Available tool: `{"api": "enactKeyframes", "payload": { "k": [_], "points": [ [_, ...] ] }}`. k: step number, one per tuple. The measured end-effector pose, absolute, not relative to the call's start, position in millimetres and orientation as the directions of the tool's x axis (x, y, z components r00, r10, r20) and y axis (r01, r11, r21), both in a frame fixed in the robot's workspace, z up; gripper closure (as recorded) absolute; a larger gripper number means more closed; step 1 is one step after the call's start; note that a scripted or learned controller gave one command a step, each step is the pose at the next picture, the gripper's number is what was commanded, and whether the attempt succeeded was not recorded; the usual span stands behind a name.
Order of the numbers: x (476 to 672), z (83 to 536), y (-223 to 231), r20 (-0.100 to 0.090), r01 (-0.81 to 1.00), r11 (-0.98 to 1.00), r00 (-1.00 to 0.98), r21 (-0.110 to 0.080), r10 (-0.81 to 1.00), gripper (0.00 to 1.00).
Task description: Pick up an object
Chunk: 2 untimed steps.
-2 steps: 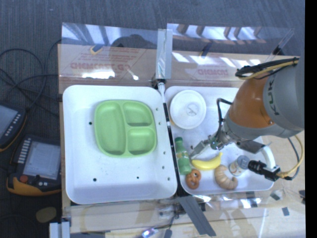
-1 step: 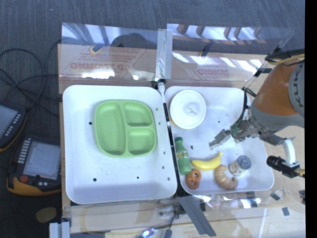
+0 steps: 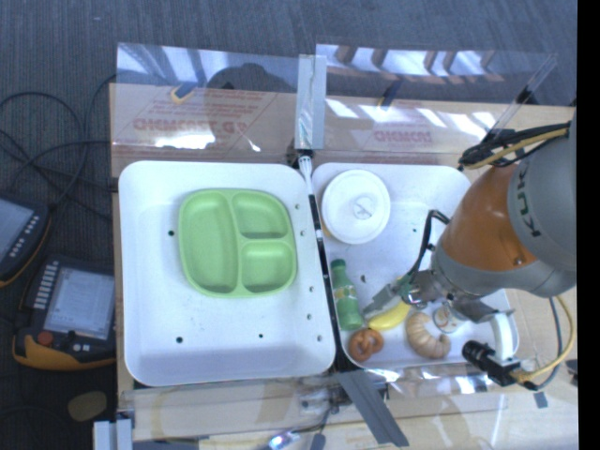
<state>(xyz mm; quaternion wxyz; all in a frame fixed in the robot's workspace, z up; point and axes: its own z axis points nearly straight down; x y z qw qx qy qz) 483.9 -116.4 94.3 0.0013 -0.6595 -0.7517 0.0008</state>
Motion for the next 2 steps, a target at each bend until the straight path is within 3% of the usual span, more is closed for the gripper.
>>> {"api": "enactKeyframes", "payload": {
  "k": [1, 2],
  "points": [
    [484.3, 103, -117, 0.001, 0.992, 0.129, -0.129, -0.003, 0.992, 1.0],
    [483.1, 184, -48, -0.001, 1.0, -0.015, 0.015, -0.004, 1.0, 1.0]
  ]
}}
